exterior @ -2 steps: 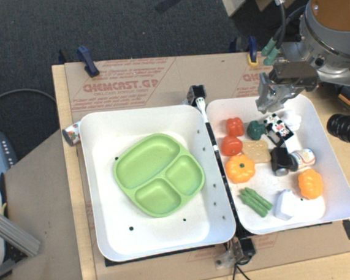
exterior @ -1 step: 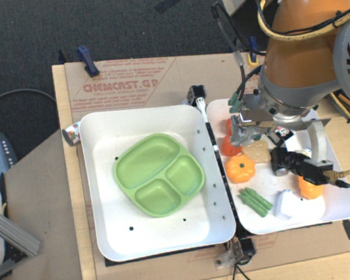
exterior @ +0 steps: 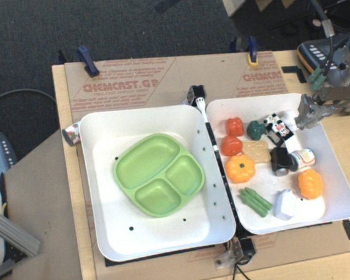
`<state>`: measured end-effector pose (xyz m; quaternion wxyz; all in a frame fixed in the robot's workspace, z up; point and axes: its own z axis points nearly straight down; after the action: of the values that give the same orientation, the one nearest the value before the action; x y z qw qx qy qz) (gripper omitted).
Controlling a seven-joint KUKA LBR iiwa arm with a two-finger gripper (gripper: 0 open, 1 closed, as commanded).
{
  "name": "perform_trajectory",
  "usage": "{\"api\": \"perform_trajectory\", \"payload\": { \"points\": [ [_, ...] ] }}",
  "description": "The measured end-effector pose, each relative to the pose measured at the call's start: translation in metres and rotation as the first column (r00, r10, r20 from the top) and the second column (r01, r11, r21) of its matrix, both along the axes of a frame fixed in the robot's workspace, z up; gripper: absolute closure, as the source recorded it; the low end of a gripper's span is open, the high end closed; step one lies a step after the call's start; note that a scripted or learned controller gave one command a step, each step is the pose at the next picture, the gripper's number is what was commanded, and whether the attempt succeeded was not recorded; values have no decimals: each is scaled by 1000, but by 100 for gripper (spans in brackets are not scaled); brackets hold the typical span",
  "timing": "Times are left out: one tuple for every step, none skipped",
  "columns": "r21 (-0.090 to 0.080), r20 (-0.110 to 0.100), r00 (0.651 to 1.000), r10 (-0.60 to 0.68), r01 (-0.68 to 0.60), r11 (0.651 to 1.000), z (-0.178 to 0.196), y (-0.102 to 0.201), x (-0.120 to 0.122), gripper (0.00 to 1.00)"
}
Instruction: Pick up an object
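The right bin point(exterior: 341, 203) holds several small objects. Among them are a red piece point(exterior: 234, 126), a red tomato point(exterior: 231, 145), an orange pumpkin point(exterior: 240, 169), a dark green piece point(exterior: 255, 130), a black and white toy point(exterior: 277, 127), a black cylinder point(exterior: 280, 160), a white bottle point(exterior: 303, 157), an orange fruit point(exterior: 310, 183), green beans point(exterior: 255, 201) and a pale block point(exterior: 285, 205). My gripper point(exterior: 305, 115) hangs over the bin's far right rim, just right of the black and white toy and apart from it. Nothing shows in its grasp.
The left bin point(exterior: 110, 235) holds a green divided plate point(exterior: 158, 173). A black divider strip point(exterior: 213, 148) runs between the bins. Blue clamps point(exterior: 87, 60) pin the cardboard sheet at the back. The grey arm point(exterior: 342, 83) crosses in from the right edge.
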<state>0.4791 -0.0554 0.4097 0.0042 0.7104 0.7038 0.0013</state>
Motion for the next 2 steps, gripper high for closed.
{"api": "perform_trajectory", "payload": {
  "points": [
    [6,-14,1000,20,-20,1000,-27,103,4,100],
    [3,-25,1000,12,-12,1000,-181,135,53,100]
  ]
}}
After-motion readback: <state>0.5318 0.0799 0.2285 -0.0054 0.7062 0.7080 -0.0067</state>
